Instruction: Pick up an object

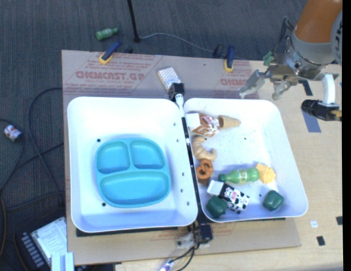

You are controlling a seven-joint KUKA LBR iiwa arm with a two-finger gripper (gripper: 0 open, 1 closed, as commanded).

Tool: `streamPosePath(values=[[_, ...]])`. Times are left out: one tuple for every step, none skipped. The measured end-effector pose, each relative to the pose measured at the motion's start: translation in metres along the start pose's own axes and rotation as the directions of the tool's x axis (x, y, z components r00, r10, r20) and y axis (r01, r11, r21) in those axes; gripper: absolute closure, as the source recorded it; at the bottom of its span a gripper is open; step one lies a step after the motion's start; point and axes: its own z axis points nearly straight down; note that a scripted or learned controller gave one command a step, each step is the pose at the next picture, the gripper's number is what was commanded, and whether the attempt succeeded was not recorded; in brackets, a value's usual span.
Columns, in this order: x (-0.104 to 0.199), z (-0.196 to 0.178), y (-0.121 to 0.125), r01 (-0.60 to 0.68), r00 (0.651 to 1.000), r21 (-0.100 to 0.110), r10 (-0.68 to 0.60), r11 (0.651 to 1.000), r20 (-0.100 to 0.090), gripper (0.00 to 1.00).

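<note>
Hovering above the far right corner of the table (311,168), the grey arm with its orange band (321,7) carries the claw (264,87) just beyond the back rim of the right-hand shallow white bin (288,151); its two thin fingers (248,86) are splayed apart, and nothing sits between them. Below the claw and toward the camera, inside that bin, lies the clutter of toy items. Nearest the claw is a tan ice-cream cone shape (227,121), lying on its side, with a brown-and-white striped piece (204,127) touching it on the side away from the arm. Further from the claw, along the bin's inner wall, come a pale curved croissant-like piece (199,147) and a small brown ring like a doughnut (204,169). Further still lies a green plastic bottle (241,176) on its side, with a yellow-orange lump (267,174) touching its end. At the bin's near edge, well apart from the claw, sit a dark green rounded piece (216,208), a small black-and-white spotted block (234,198) beside it, and another dark green chunk (272,200) in the corner. The left-hand shallow white bin (85,117), well away from the claw across the divide, holds a blue plastic tray with three compartments (132,171). Behind the bins, yellow-and-blue clamps (110,52) pin a brown cardboard sheet (107,75), and a small green bottle (106,33) lies on the dark carpet (28,38).
</note>
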Motion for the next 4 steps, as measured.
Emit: streamPosePath(values=[[0.046, 0.139, 0.018, -0.001, 1.000, -0.003, 0.001, 1.000, 0.001, 0.00], [0.047, 0.156, 0.017, -0.001, 1.000, -0.001, 0.001, 1.000, 0.002, 0.00], [0.045, 0.193, -0.027, 0.001, 1.000, -0.014, -0.001, 1.000, 0.003, 0.00], [0.046, 0.194, -0.018, -0.002, 1.000, -0.005, 0.002, 1.000, 0.003, 0.00]])
